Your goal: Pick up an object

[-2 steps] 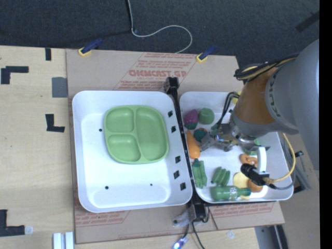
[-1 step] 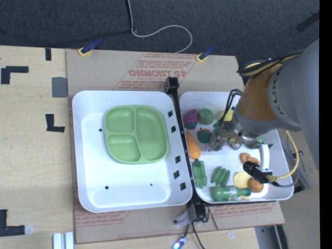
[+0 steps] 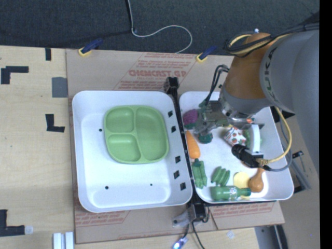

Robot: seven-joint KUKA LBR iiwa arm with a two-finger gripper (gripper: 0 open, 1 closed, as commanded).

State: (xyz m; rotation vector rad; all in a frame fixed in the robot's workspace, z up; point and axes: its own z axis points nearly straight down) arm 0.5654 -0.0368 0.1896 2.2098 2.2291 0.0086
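We see the grey arm (image 3: 282, 61), with its orange band, reaching in from the right and bending down over the right bin (image 3: 277, 191). Under both bins lies a brown cardboard sheet (image 3: 150, 69) with red print, held by clips at its far edge. The left bin (image 3: 88, 191) holds a green divided plate (image 3: 137, 134), which lies flat in the bin's far half, well apart from everything else.

The right bin carries the small things. The gripper (image 3: 203, 134) hangs low at the bin's far left part, just beside the divider between the bins; we cannot tell how its fingers stand, since the wrist and its dark parts hide them from above. A purple item (image 3: 190, 117) lies just left of the gripper, close against it. An orange carrot (image 3: 193, 147) lies below the gripper, along the bin's left wall. Near the front we find a dark green vegetable (image 3: 199, 173), a bunch of green pods (image 3: 220, 176), and a green item (image 3: 224, 193) at the front rim. A yellow round piece (image 3: 241, 179) sits touching a brown pear-shaped piece (image 3: 256, 180). A red-and-white patterned item (image 3: 236, 137) lies right of the gripper, beside a black cable (image 3: 246, 155).
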